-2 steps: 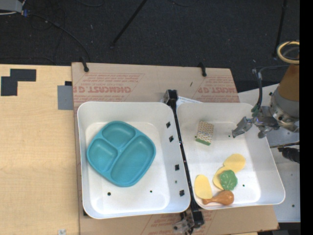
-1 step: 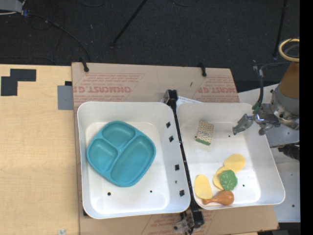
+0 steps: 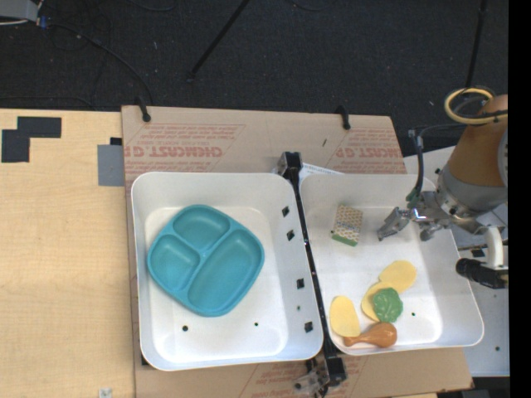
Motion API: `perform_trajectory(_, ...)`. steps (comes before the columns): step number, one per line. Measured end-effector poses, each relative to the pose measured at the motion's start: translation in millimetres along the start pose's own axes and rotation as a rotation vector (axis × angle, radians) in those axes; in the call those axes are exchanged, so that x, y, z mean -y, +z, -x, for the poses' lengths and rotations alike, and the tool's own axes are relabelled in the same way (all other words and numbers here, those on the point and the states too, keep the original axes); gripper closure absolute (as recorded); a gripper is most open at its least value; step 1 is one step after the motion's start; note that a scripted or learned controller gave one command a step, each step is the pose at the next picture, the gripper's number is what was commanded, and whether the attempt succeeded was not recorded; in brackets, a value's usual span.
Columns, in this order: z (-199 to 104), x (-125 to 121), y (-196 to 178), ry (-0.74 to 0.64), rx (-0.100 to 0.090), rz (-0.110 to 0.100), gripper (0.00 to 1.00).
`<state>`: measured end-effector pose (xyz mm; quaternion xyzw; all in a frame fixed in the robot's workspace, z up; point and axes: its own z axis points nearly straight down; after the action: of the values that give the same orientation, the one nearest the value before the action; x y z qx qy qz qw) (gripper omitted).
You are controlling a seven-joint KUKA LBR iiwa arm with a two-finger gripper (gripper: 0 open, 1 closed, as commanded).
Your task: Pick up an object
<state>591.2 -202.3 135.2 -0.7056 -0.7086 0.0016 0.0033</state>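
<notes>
In the right bin (image 3: 448, 326) lie several small things. A speckled tan and green block (image 3: 347, 224) rests near the bin's upper left. Toward the front sit a yellow oval piece (image 3: 399, 275), a second yellow piece (image 3: 343, 313), a green lump (image 3: 387, 305) and an orange drumstick-shaped toy (image 3: 374, 335). My gripper (image 3: 409, 226) hovers over the upper right part of this bin, to the right of the speckled block and above the yellow oval. Its fingers stand open with nothing between them.
The left bin (image 3: 274, 338) holds a teal divided plate (image 3: 206, 258). A black divider (image 3: 300, 255) runs between the two bins. Cardboard (image 3: 249, 139) lies behind them, and a wooden bench top (image 3: 58, 264) stretches to the left.
</notes>
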Motion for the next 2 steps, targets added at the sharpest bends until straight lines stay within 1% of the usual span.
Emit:
perform_trajectory(1,-1,0,51,0.003,0.001,0.001,0.0)
perform_trajectory(2,-1,0,38,0.003,0.001,0.003,1.0)
